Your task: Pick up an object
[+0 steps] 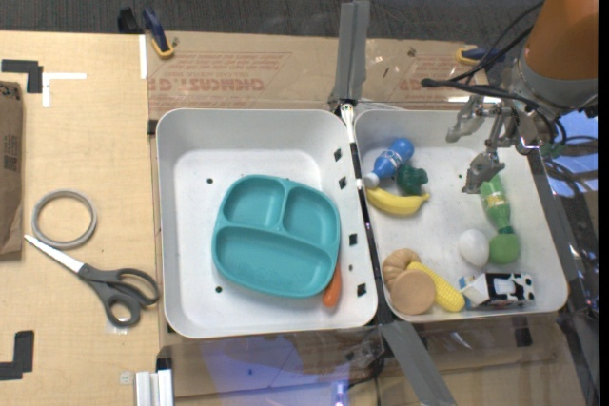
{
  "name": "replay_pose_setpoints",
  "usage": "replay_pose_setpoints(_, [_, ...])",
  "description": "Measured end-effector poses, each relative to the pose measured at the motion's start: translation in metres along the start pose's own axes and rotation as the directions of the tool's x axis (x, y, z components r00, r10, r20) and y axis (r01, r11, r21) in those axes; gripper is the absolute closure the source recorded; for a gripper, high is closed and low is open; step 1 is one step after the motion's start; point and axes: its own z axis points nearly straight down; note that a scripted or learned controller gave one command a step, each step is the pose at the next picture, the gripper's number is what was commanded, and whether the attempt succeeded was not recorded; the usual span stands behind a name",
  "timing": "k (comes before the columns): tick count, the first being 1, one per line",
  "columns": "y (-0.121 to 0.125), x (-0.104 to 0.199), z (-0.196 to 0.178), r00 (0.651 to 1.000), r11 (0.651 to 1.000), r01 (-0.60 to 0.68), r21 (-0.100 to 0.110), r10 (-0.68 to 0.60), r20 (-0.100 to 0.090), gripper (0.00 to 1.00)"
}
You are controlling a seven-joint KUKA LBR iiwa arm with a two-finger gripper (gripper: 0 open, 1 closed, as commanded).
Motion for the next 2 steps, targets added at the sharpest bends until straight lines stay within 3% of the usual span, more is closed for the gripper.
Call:
replay_pose_setpoints(1, [-0.045, 0.043, 0.123, 0.999, 0.999, -0.036, 0.0, 0.036, 0.0, 0.0])
replay_pose_setpoints(2, [-0.082, -0.03, 0.125, 0.997, 0.997, -0.083, 0.001, 0.083, 0.004, 0.0])
